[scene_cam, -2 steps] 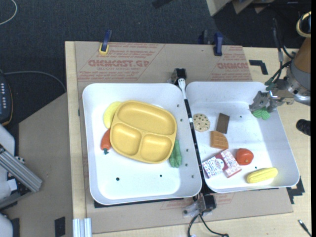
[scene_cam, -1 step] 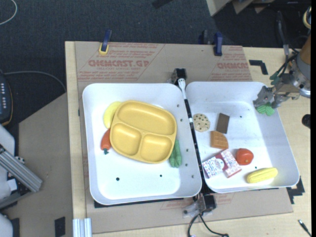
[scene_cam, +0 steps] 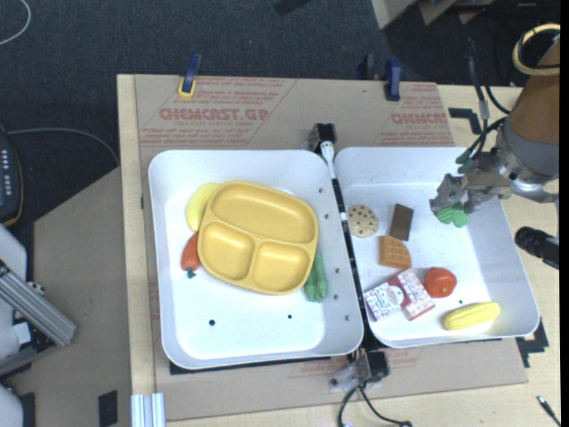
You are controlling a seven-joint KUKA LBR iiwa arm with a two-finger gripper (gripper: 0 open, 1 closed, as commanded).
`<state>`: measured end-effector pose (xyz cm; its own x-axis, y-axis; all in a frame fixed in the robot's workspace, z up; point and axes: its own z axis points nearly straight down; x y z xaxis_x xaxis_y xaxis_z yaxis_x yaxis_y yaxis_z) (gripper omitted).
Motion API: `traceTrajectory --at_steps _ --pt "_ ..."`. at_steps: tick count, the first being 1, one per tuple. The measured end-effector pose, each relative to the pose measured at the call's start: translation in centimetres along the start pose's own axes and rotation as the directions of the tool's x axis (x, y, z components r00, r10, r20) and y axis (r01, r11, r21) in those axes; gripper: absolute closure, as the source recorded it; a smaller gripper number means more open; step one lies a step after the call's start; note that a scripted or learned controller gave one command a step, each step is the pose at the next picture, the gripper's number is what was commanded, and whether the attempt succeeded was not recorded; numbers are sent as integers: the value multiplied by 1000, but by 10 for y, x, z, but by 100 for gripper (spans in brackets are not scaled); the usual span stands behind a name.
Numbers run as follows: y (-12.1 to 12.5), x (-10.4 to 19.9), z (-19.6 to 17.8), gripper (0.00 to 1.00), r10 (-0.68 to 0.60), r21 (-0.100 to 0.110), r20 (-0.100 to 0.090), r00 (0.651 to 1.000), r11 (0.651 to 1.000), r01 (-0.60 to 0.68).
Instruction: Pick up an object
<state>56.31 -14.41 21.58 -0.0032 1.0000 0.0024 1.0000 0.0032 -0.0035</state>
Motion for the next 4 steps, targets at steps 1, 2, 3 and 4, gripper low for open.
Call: traceTrajectory --at_steps 1,2,3,4 --pt "-16 54 -14 100 -3 -2 -1 1000 1000 3" --pt "-40 83 2 100 1 1 0 1000 1000 -1" --pt "-33 89 -15 100 1 -6 3 1000 1000 -1" --pt "-41 88 -3 100 4 -1 2 1000 1000 -4"
